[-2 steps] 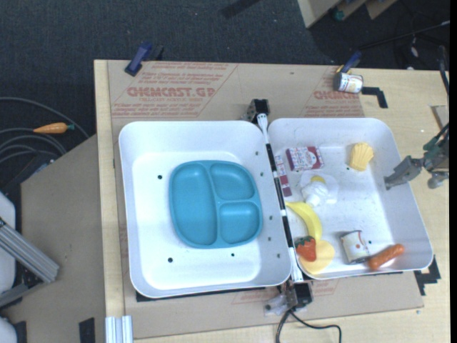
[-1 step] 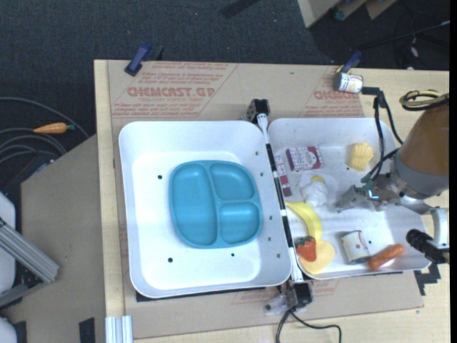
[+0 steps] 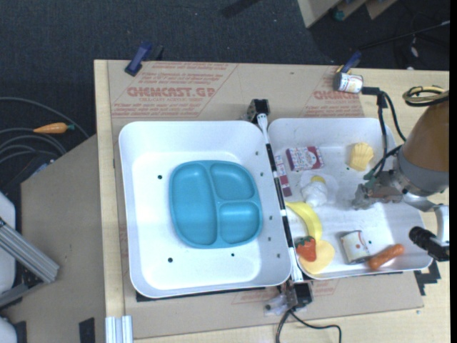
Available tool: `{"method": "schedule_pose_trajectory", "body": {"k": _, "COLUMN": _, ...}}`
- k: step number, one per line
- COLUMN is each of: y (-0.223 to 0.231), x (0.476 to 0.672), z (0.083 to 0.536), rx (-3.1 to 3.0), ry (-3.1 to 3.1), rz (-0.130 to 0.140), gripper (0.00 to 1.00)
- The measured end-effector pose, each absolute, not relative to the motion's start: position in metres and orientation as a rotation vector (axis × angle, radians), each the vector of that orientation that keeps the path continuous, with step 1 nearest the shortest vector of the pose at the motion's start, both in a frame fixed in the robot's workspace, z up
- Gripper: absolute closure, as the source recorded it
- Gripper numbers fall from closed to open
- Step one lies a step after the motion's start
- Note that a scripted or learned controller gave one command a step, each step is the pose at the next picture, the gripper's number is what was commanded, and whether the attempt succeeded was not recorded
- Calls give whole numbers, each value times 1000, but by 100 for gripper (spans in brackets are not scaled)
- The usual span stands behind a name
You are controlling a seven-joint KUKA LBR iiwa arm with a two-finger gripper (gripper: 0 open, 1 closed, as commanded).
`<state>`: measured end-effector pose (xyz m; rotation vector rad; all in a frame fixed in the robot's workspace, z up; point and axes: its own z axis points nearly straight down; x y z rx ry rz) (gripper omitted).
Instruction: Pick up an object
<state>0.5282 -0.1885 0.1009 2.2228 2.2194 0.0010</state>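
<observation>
Gripper (image 3: pixel 365 194): right of frame, low inside right white bin (image 3: pixel 335 128); open or closed, cannot tell.
Left white bin (image 3: pixel 143 213): blue divided plastic tray (image 3: pixel 214 204).
Lower right: orange carrot (image 3: pixel 385 256).

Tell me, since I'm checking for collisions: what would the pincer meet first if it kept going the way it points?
The pincer points toward the view's left and downward. Probably the bare floor of the right bin first; beyond that, the pale clear object. Its height above the bin is unclear.

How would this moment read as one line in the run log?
arm: over right bin | gripper: low, near bin middle, nothing seen held | banana, carrot: lying in bin
</observation>
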Motion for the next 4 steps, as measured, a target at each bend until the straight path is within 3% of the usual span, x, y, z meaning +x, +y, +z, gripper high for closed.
{"method": "schedule_pose_trajectory", "body": {"k": 1, "y": -188, "x": 528, "z": 101, "rx": 2223, "ry": 2220, "rz": 1, "gripper": 0}}
{"method": "schedule_pose_trajectory", "body": {"k": 2, "y": -189, "x": 529, "z": 111, "rx": 2223, "ry": 2218, "rz": 2, "gripper": 100}}
{"method": "schedule_pose_trajectory", "body": {"k": 3, "y": -188, "x": 528, "z": 111, "rx": 2223, "ry": 2218, "rz": 2, "gripper": 0}}
{"method": "schedule_pose_trajectory", "body": {"k": 4, "y": -125, "x": 508, "z": 84, "rx": 2223, "ry": 2225, "rz": -1, "gripper": 0}}
